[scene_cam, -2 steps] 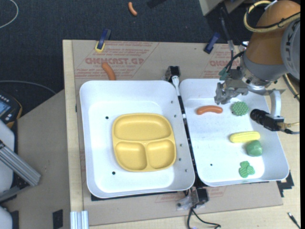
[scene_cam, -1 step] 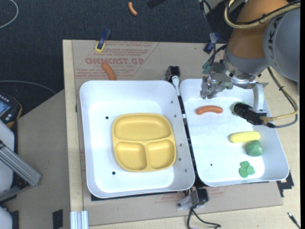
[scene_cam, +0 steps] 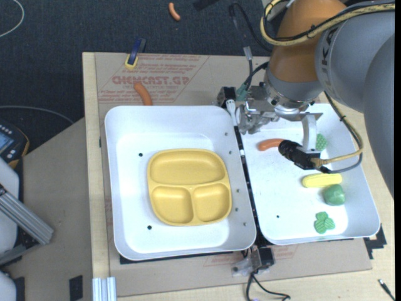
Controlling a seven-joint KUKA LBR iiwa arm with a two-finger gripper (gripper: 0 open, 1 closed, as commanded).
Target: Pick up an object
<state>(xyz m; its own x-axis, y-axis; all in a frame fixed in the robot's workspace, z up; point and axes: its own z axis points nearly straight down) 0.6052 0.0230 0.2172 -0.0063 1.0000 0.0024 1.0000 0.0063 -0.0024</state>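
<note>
While I cannot tell how wide the gripper (scene_cam: pixel 249 120) stands, the right bin (scene_cam: pixel 282 199) holds three green pieces (scene_cam: pixel 334 195).

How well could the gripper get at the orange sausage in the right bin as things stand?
Probably yes: the orange sausage lies bare on the floor of the right bin, just beside the gripper, nothing on it. The bin's left wall could crowd the approach.

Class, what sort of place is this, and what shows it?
Likely a robotics lab bench: a robot arm over two white bins, the left bin holding a yellow divided tray, the right bin small toys like an orange sausage.
</note>
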